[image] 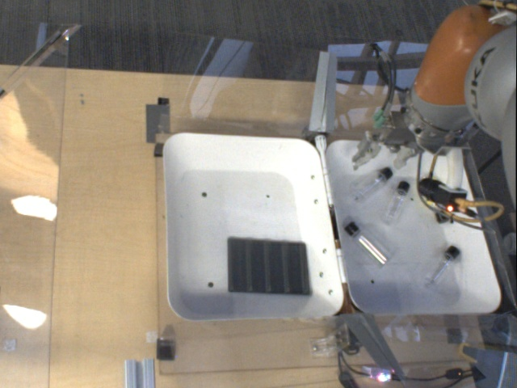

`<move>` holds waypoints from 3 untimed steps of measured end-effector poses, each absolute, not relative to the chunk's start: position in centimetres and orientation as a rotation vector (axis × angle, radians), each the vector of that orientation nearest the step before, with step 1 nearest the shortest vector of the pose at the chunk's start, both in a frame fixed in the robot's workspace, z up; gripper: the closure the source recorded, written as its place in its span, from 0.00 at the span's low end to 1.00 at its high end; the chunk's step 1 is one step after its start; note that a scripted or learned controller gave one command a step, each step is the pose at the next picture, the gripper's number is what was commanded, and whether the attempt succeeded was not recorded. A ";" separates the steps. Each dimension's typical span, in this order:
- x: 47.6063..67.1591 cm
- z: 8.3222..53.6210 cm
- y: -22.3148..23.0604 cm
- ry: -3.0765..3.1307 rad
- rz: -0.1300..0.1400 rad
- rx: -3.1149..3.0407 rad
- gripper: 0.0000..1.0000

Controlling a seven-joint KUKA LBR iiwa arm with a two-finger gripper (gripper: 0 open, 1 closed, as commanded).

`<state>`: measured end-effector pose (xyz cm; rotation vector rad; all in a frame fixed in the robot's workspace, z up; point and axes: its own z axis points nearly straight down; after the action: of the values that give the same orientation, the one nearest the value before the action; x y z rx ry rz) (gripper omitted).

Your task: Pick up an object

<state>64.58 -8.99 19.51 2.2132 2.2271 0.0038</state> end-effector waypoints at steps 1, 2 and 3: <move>60.0 9.6 -11.4 2.293 0.008 2.139 0.00; 63.9 8.8 -20.6 2.258 0.006 2.171 0.00; 64.3 10.2 -20.4 2.258 0.016 2.160 1.00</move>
<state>64.31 -20.40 10.19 2.1596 2.2578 0.0159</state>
